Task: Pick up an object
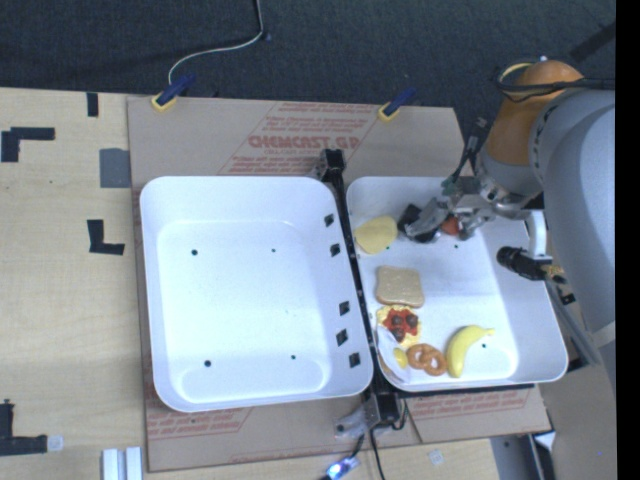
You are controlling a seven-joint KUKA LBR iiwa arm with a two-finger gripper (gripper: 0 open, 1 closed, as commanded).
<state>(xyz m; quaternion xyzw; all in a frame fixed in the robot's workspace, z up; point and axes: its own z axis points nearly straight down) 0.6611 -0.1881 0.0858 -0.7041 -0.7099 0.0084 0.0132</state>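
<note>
Banana (464,348), pretzel (426,358) hug near rim; bin (520,368) middle open.

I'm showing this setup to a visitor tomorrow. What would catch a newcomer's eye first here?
Probably the grey arm with its orange band reaching in from the right, its hand low over the far end of the right bin. Next, the toy food clustered there: a pale yellow piece just left of the hand, a toast slice mid-bin, and a banana beside a pretzel at the near end.

Single fixed camera above bench, slanted down over both bins (150,268).
</note>
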